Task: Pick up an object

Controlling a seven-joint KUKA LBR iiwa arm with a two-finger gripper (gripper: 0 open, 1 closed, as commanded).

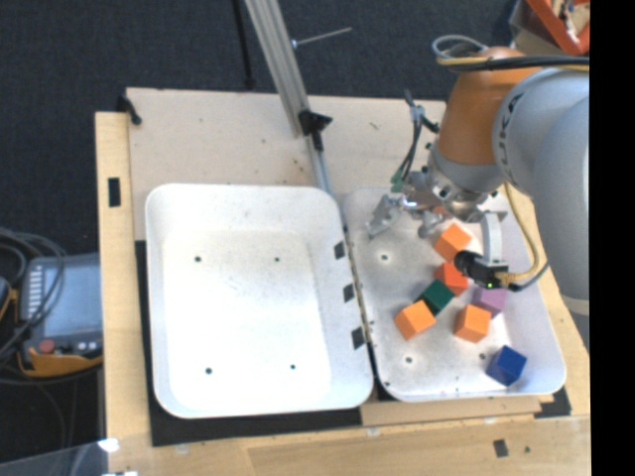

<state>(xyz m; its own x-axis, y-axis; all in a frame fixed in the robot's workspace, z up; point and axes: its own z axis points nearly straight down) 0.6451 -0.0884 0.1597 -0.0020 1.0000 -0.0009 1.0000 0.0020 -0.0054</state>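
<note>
Two shallow white bins sit side by side on the bench. Left bin [248, 296]: bare white floor with a few small dark dots. Right bin [397, 365]: holds a loose cluster of small blocks toward its right half.

Blocks, far side to near side:
- orange block [455, 239], uppermost, just under the wrist, tilted.
- a darker orange-red block [453, 275] just below it, partly hidden by a black fitting with a yellow-green spot [480, 267].
- green block [437, 297], touching or nearly touching the orange-red one.
- orange block [416, 318] at the left of the cluster, just beside the green block.
- orange block [473, 322] to the right, with a pale purple block [490, 298] just above it, touching or close to it.
- blue block [507, 364], nearest the bin's front right corner, apart from the others.

Arm: grey, orange band above the wrist, comes in from the right and hangs over the far part of the right bin. Gripper [402, 211] sits low at the far end of that bin, metal parts pointing left toward the bin divider. Cannot tell whether it is spread or closed; no block seen between its tips. The nearest block, the upper orange one, lies just to its right, not in its grasp.

A slanted aluminium rail [281, 58] runs from the top of the view down to the gap between the bins. A handheld control pendant [55, 310] with cables lies off the bench at left.
</note>
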